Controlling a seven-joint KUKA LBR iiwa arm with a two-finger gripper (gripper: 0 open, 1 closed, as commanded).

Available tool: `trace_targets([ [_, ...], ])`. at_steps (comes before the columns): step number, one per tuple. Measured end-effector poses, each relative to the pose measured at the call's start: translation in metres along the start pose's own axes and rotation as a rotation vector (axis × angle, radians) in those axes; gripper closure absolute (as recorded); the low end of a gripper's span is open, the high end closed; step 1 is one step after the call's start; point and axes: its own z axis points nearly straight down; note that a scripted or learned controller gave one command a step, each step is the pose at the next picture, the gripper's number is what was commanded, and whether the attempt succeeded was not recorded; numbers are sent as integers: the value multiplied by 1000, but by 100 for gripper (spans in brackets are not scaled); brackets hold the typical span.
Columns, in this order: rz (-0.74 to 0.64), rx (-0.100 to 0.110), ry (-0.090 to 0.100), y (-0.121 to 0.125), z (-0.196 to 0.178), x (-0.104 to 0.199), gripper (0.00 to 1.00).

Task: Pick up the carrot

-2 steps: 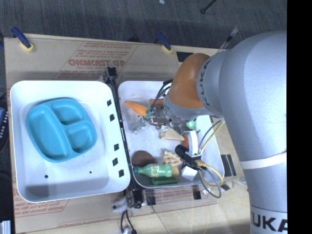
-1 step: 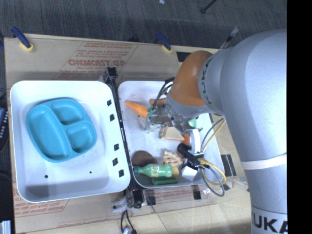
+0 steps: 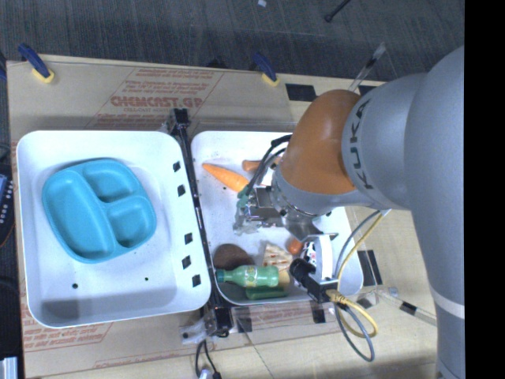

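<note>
carrot: lies in the right bin, upper left part, free, tip toward the top left.
gripper: low in the same bin, just below and right of the carrot; can't tell if it is open or closed, nothing seen in it.
step: approach, no grasp yet.
next: shift up-left over the carrot, line up across its width, then close.
clutter: green bottle and brown lump near the bin's lower edge, well apart from the carrot.
left bin: holds a blue tray.

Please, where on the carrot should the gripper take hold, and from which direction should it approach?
Probably at the carrot's thick middle, coming straight down from above. It lies flat on the right bin's floor, pointing diagonally, so the fingers should close across its narrow width, not along its length. Its right end lies under the gripper, whereas the left part is free, with bare floor around it.
</note>
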Motion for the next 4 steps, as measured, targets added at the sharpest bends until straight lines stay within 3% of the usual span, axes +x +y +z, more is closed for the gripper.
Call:
trace_targets([
  [1,-48,0,0,-17,-47,31,100],
  [2,120,1,-4,-18,-53,59,100],
  [3,254,2,0,-3,-103,10,100],
  [4,435,4,-3,31,-85,73,100],
])
